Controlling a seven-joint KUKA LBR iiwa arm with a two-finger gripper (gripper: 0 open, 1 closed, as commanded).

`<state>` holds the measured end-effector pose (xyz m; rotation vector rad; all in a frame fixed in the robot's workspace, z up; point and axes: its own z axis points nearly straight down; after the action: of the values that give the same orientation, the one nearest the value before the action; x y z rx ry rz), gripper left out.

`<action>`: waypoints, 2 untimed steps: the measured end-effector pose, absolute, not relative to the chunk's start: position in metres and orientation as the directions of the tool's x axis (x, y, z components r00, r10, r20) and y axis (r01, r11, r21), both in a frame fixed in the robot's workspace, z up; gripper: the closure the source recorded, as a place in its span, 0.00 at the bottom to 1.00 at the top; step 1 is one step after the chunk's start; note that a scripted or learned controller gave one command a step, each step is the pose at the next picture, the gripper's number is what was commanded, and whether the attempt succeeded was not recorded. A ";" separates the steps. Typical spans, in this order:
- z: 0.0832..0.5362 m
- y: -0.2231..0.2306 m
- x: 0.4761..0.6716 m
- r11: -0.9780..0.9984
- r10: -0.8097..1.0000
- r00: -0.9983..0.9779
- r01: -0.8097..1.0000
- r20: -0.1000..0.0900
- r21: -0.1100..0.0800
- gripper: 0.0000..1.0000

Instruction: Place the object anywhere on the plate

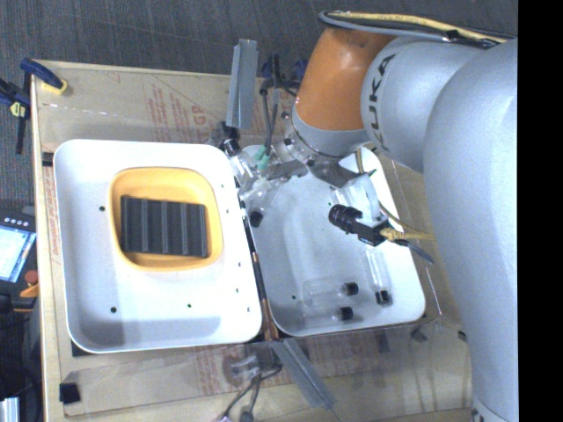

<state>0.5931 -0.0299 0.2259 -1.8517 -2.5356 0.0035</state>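
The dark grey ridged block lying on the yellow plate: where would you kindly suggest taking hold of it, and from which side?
Probably from straight above, closing on the two long edges of the dark grey ridged block, across its shorter span. It lies flat in the yellow plate, whose raised rim looks likely to block a sideways approach.

The grey arm (440,148) bends low, its gripper (251,178) pointing left.
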 end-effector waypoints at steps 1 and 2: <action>0.226 -0.030 0.593 0.304 0.953 -0.304 0.953 0.000 -0.003 0.00; 0.191 -0.065 0.630 0.344 0.939 -0.344 0.939 0.000 -0.002 0.00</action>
<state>0.6302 -0.0651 0.1910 -1.7990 -2.5745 0.0020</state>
